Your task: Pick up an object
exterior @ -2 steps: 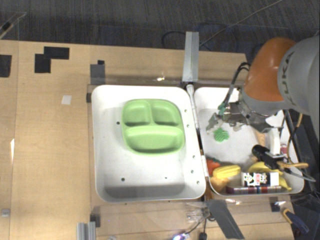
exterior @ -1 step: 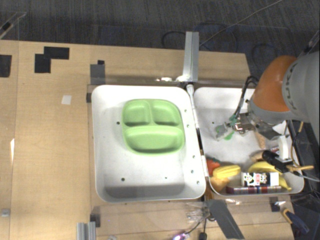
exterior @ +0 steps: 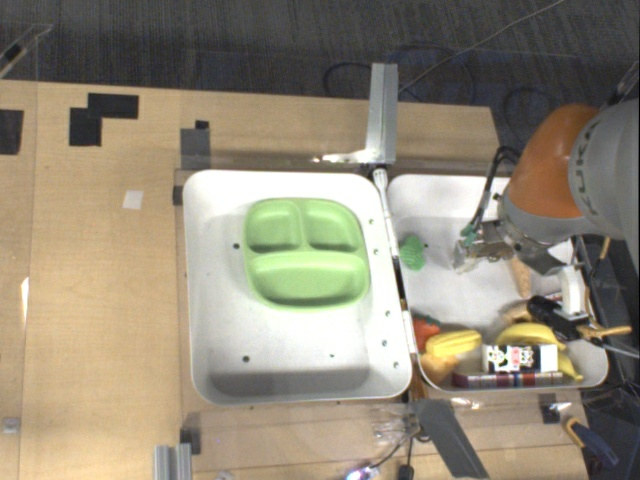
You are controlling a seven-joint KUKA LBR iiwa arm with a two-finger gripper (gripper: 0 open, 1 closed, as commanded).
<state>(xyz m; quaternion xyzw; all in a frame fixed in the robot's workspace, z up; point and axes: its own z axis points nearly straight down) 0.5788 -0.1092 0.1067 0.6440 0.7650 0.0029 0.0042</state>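
End effector (exterior: 470,251) over right bin (exterior: 440,203), label illegible

A single fixed camera is mounted above the bench (exterior: 90,298) and looks down at a slant. The far edge of the bench and a strip of dark carpet (exterior: 250,18) occupy the top of the view; the near bench edge lies at the bottom. The camera stands far enough back to frame both white bins whole: the left bin (exterior: 215,368) sits near the middle, the right bin (exterior: 440,198) toward the right. The arm (exterior: 580,168) enters from the right side.
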